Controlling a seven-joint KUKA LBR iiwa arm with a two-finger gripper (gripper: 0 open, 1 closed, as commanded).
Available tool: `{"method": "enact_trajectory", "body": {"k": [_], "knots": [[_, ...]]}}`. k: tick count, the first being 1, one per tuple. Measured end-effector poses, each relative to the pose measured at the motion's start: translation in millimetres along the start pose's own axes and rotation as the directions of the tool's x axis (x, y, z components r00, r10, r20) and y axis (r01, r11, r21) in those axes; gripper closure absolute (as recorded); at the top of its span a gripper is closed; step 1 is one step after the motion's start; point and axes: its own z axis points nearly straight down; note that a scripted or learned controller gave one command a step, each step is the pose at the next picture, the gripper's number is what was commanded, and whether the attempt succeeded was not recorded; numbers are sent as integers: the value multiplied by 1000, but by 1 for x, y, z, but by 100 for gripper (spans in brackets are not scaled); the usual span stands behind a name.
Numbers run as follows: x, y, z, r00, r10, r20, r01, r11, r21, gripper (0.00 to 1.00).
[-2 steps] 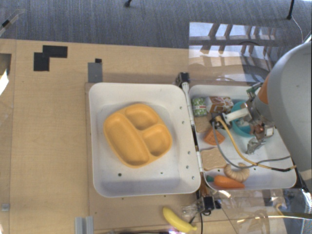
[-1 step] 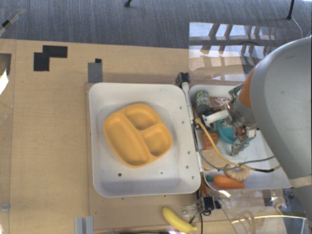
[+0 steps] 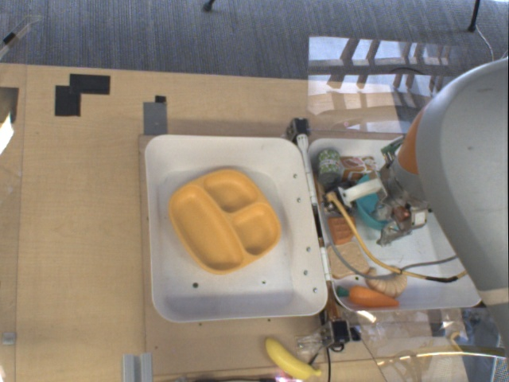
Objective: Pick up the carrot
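Orange and tapered, the carrot [image 3: 372, 297] is lying on its side at the near edge of the right bin [image 3: 429, 291], close to that bin's near left corner, with its thicker end pointing left. Just beyond it a pale curved piece [image 3: 387, 278] is resting, almost touching the carrot's far side.

I am reaching in from the right, my grey arm [image 3: 465, 173] covering much of the right bin's far right part, the orange band [image 3: 407, 156] showing above my wrist. My claw [image 3: 395, 223] is hanging over the middle of the right bin, well apart from the carrot, which is sitting nearer to the camera. I cannot tell whether my claw is apart or together; the metal parts there are blurring into one another.

Beside my claw a teal object [image 3: 369, 210] is lying, with a white cylinder [image 3: 359, 191] across it. Farther off, a green round thing [image 3: 329, 162] is sitting near the bin's far left corner. A yellow cable [image 3: 358, 241] is curving across the bin floor.

On the left, the left bin [image 3: 183, 293] is holding a yellow divided plate [image 3: 224, 220]. A banana [image 3: 290, 360] is lying on the bench, nearer than both bins.
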Motion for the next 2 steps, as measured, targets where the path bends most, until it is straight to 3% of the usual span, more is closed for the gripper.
{"method": "enact_trajectory", "body": {"k": [2], "knots": [[18,9,15,998,30,62,-31,999,24,100]]}}
